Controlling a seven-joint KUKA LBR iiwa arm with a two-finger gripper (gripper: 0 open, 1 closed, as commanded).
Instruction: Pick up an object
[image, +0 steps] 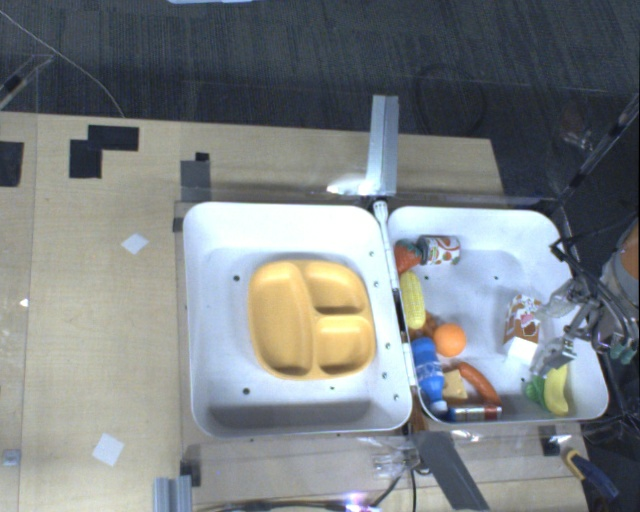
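My tool (562, 340) hangs low over the right bin (500, 222), near its right wall, just beside a small white-and-brown packet (522, 322) and above a banana (556, 388). I cannot tell its state from this view. The packet looks like the nearest candidate. I would centre over it before descending, keep off the bin wall, and avoid catching the banana. The left bin (215, 300) holds a yellow tray (308, 318).
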